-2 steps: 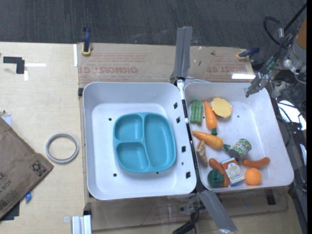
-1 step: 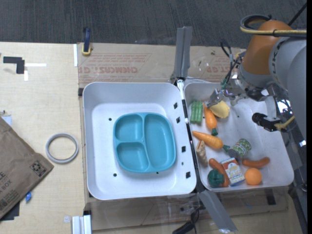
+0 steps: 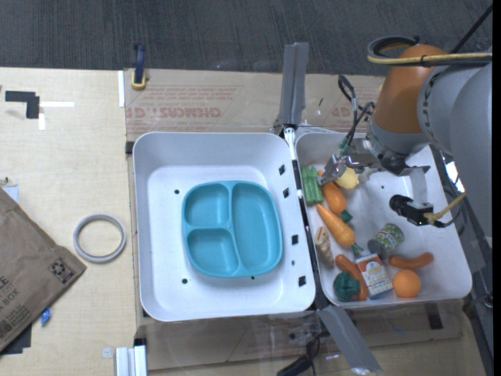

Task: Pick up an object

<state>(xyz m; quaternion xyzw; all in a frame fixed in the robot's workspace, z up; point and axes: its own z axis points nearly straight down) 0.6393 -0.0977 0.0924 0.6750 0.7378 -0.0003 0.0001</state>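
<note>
The counter point(image 3: 63, 171) carries 2 white bins. The left bin point(image 3: 156, 210) holds a blue tray point(image 3: 232, 229) with 3 compartments. The arm point(image 3: 438, 92) leans over the right bin point(image 3: 446, 233), where the toy food lies crowded. Its end effector point(image 3: 343, 165) sits low at the bin's far left corner, touching or just above a yellow piece point(image 3: 348, 179) beside a carrot point(image 3: 335, 223) and a green piece point(image 3: 312, 185); I cannot tell its state. Nothing looks lifted. My worry: packed this tight against the wall, it could nudge neighbours or close on nothing.
</note>
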